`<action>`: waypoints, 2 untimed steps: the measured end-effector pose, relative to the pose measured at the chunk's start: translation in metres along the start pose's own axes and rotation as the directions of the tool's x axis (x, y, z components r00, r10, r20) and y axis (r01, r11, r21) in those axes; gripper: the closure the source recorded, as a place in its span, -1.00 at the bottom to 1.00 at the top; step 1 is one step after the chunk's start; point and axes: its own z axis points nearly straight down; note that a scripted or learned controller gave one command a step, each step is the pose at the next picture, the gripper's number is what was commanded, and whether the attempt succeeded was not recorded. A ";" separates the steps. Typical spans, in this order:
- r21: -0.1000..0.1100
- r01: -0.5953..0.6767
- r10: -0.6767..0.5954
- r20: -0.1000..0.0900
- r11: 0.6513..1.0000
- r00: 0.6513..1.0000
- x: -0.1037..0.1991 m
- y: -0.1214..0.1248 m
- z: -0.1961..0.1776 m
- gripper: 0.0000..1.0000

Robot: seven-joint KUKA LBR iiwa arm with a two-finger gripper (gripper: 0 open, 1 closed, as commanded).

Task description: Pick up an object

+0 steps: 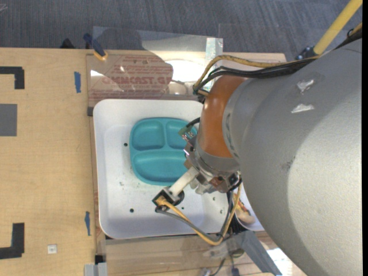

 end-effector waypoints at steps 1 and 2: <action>-0.002 -0.374 0.374 -0.006 0.927 0.927 0.019 -0.024 -0.017 1.00; 0.000 -0.410 0.410 -0.007 0.912 0.912 0.052 -0.071 -0.025 1.00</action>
